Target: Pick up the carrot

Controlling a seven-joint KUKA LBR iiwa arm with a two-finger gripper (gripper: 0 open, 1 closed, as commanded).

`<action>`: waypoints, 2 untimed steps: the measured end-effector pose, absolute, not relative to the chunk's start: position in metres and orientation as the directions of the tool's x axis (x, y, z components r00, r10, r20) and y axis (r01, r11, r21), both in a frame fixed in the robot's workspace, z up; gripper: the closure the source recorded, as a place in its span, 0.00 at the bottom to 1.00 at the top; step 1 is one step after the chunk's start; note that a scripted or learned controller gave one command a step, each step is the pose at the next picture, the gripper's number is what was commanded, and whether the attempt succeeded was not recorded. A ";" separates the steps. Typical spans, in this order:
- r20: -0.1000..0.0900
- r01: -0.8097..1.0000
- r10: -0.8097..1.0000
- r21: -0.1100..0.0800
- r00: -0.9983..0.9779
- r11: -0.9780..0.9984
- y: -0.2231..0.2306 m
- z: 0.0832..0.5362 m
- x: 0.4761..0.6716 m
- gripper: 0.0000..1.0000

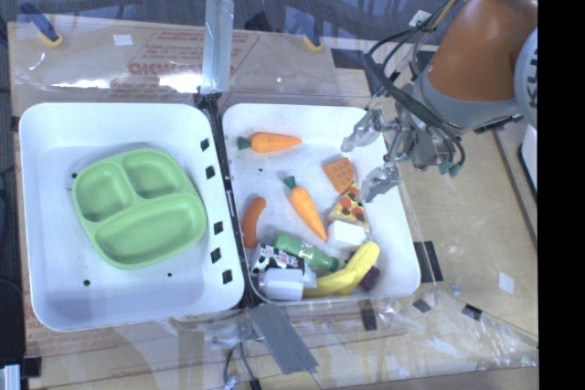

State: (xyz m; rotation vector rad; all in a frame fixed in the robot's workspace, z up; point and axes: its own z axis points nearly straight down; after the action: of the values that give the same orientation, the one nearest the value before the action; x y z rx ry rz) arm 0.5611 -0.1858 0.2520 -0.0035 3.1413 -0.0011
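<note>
We see two carrots in the right bin: one carrot lies slanted near the bin's middle, and a second carrot lies flat near the far wall. The jaws hang open and empty over the bin's right edge, one finger up, the other just above the pizza slice. The middle carrot sits left of the jaws, apart from them, beyond the waffle. The left bin holds a green plate.

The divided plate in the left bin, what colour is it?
Light green. The divided plate shows plainly in the camera view, lying in the left white bin.
</note>
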 end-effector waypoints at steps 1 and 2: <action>0.004 -0.098 -0.098 0.003 -0.995 0.995 -0.148 0.093 0.570 0.00; -0.003 -0.106 -0.106 0.000 -0.994 0.994 -0.146 0.106 0.573 1.00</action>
State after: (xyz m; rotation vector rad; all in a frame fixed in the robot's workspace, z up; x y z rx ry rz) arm 0.5727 -0.1464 0.1061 -0.1673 3.1342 -0.0002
